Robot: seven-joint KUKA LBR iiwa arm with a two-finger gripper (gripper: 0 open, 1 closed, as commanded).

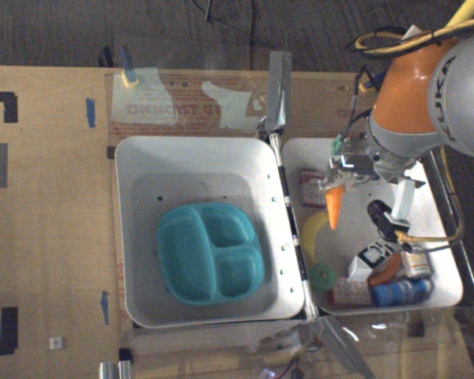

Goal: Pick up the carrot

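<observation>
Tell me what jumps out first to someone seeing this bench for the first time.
The arm, grey with a bright orange band, reaches in from the right, and an orange carrot hangs point-down under its hand above the right bin. In the left bin lies a teal divided plate. A heap of small packages and a blue bottle crowds the right bin's lower corner.

A single fixed camera hangs above the table (pixel 47 212) and looks down at a slight slant, far enough off to take in both white bins whole. The left bin (pixel 134 164) fills the middle of the frame; the right bin (pixel 450 287) sits toward the right edge. Dark floor runs along the top of the frame. The arm (pixel 426 93) enters from the upper right.
</observation>
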